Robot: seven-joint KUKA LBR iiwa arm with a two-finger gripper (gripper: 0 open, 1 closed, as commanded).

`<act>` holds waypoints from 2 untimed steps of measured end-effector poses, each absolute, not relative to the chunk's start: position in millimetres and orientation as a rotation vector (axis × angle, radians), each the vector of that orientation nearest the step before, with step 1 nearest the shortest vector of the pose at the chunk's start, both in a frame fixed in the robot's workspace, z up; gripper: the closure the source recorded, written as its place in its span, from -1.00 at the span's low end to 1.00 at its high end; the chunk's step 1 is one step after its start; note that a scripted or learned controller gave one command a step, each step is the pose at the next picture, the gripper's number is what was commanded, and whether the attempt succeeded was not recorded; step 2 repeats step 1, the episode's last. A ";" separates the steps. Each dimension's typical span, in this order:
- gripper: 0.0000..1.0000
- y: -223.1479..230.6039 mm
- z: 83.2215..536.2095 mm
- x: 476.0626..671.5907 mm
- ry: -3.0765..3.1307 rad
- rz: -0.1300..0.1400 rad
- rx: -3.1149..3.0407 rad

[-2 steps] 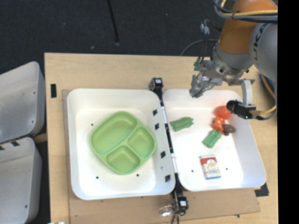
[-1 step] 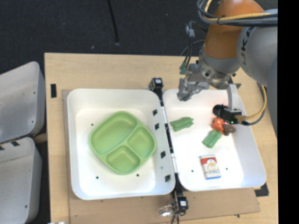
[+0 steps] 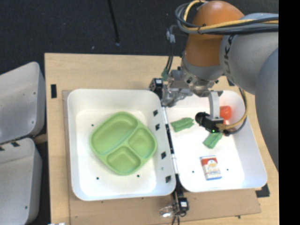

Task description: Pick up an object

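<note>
- Wooden tabletop [image 3: 56, 74] carrying two white bins side by side.
- Left bin [image 3: 84, 177], to the tool's left, holds a green divided plate [image 3: 123, 143], well apart from the tool.
- Tool [image 3: 172, 97] hangs over the far left corner of the right bin [image 3: 243, 170], beside the wall between the bins. I cannot tell whether it is spread or pressed together, and nothing can be seen held in it.
- Green block [image 3: 182, 124] is the nearest likely pick. It lies flat just in front of the tool and slightly right, with its long axis almost crosswise and the right end tipped a little away.
- Second green block [image 3: 212, 140] lies further right and forward, set diagonally.
- Small box [image 3: 211, 168] lies well forward of the tool, near the front rim.
- Red thing [image 3: 225, 112] lies to the tool's right.
</note>
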State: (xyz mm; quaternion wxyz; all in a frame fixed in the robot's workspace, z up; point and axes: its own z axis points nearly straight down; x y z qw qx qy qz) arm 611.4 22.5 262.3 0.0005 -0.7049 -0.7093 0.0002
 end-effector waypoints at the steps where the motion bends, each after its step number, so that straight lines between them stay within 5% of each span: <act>1: 1.00 72.0 250.6 576.7 -2.227 0.002 -2.213; 2: 1.00 72.0 250.6 576.7 -2.227 0.002 -2.213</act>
